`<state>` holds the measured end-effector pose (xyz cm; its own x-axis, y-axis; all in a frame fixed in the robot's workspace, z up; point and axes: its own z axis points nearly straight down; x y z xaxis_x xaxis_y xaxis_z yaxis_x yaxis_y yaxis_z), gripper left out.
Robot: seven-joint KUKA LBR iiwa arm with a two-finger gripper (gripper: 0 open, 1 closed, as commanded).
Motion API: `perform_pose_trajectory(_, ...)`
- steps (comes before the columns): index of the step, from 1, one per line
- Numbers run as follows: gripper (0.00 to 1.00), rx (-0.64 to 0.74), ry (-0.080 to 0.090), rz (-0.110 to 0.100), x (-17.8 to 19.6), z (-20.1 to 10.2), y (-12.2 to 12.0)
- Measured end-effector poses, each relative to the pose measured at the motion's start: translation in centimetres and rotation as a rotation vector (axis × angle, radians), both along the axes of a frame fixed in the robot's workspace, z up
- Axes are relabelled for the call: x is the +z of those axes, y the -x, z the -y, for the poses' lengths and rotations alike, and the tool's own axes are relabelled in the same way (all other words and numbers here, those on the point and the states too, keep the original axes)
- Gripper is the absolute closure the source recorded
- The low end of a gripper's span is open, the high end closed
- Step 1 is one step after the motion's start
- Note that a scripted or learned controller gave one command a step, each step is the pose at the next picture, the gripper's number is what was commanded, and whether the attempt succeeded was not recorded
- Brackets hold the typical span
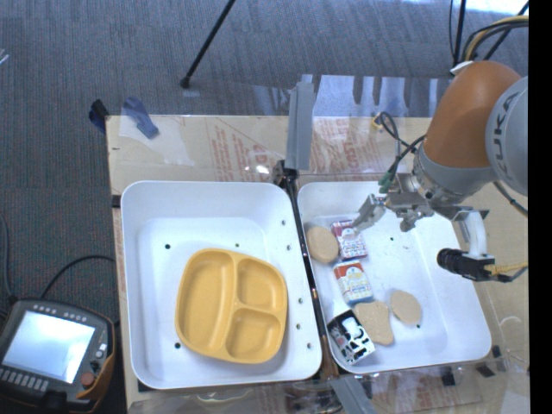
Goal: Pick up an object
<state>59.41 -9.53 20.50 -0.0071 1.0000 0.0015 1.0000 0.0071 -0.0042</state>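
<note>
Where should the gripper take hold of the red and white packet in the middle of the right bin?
Probably across the packet's long edges, coming straight down: it lies flat and is narrow that way. The tan disc and a second packet lie apart, leaving finger room.

In the right bin we see six small things. A tan oval disc [323,244] lies by the left wall, touching a pink-and-white packet [351,241]. Below sits a red-and-white carton [354,283]. Nearer the front lie two tan flat pieces [376,323] [405,307] and a black-and-white pouch [351,338] in the front-left corner.
</note>
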Motion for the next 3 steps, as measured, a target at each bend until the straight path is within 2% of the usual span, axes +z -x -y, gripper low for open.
perform_pose_trajectory(1,0.00,-0.002,0.000,-0.001,-11.9,-0.2,2.9)
perform_pose_trajectory(2,1.00,-0.012,-0.002,-0.002,-10.9,0.1,3.0)
perform_pose_trajectory(3,1.00,0.230,0.000,0.005,-1.7,-7.0,3.1)
